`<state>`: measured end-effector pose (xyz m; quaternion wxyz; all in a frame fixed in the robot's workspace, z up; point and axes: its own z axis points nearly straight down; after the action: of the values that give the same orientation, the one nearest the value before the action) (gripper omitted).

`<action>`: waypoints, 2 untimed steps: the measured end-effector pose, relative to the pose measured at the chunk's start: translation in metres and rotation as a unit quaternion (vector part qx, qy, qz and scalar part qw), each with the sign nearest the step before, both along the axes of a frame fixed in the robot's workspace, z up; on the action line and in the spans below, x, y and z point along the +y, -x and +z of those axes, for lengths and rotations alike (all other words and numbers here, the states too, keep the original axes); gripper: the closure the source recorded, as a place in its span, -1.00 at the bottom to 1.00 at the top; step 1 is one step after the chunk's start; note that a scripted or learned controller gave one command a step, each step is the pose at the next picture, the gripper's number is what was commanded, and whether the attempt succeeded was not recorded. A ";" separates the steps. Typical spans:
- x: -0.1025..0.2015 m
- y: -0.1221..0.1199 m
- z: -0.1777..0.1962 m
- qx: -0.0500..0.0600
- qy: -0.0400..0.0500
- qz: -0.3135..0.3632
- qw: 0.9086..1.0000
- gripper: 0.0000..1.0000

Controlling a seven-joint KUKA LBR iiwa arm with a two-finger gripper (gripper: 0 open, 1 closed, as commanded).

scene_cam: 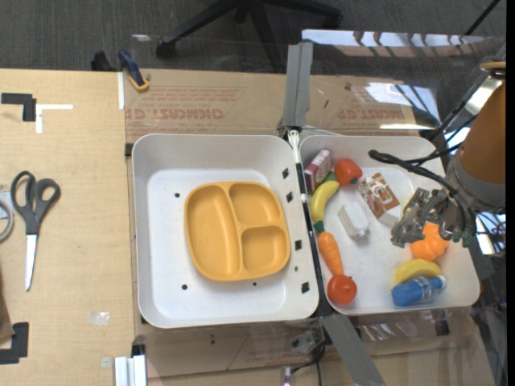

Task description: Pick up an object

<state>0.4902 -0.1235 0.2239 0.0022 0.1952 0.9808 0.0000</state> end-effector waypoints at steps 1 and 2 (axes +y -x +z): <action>0.000 0.000 0.000 0.000 0.000 0.000 1.000 -1.00; -0.006 0.002 -0.132 0.001 0.000 0.038 0.999 -1.00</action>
<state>0.4878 -0.1292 0.0922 0.0015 0.1580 0.9874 0.0000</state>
